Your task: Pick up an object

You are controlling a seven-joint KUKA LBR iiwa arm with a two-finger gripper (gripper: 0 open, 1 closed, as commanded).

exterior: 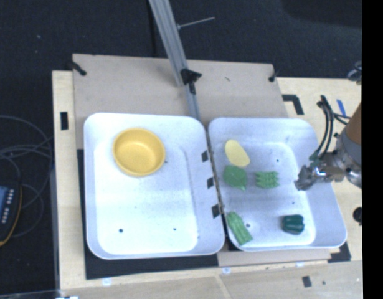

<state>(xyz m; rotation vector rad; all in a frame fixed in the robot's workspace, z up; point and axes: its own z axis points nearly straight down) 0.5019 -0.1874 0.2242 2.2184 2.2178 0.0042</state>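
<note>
Pale wooden desk (65,167) on dark floor, seen from above at a slant; two shallow white bins side by side. Candidate objs. all lie in the right bin (316,136), left of the claw (305,180): dark green piece (293,224) nearest, below and slightly left; ribbed green piece (266,179) near, level with the claw; green lump (235,177) and yellow piece (236,153) farther left; long green piece (240,227) at the bin's lower-left corner. Left bin (147,229), well apart, holds a yellow bowl (139,152). Claw sits over the right bin's right side, near its rim; whether spread or pressed together cannot be told, too small and blurred. Nothing seen between its tips. Progress, as judged: early. No obj. lifted; all rest on bin floors. Left to do: approach, grasp, raise.
</note>
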